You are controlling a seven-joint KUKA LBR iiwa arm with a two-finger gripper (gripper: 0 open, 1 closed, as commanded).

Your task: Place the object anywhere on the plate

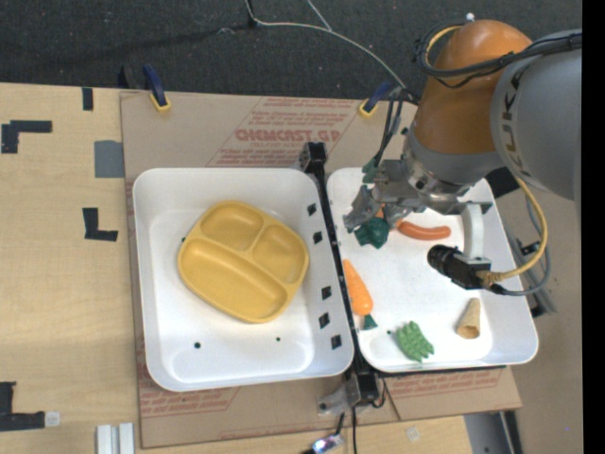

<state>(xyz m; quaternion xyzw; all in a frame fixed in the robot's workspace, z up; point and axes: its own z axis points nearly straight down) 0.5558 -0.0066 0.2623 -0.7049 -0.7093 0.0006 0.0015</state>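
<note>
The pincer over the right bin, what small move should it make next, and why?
Probably a short lift straight up. The pincer sits low in the right bin at a dark green object, though I can't tell whether that object is actually gripped. Rising would show that, and would clear the bin walls before crossing to the yellow plate in the left bin.

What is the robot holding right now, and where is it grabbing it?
It cannot be told. The end effector sits right over a dark green toy in the right bin, but no grip shows.
</note>
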